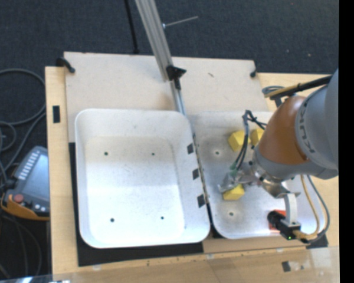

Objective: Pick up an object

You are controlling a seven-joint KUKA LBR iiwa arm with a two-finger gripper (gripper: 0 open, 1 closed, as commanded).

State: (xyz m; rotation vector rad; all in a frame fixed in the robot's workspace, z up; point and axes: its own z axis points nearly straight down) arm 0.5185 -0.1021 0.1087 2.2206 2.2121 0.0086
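Gripper (231,183) sits low over the middle of the right bin (248,226), near its left wall. Can't tell whether it is spread or closed, the wrist hides it. Small yellow block (233,193) lies on the right bin's floor, touching or just under the gripper tip; can't tell if it is gripped. Another yellow piece (236,139) lies toward the right bin's far end, partly behind a cable and the arm (289,140), whose orange band covers that bin's right half. Left bin (135,181) sits just beside the right bin, with black clips (196,173) along the shared edge. A slanted metal pole (156,34) comes down to the right bin's far-left corner. Well left of the right bin, off the bench (135,81), are a teach pendant (32,170), its markings too small to read, and loose cables (6,93).
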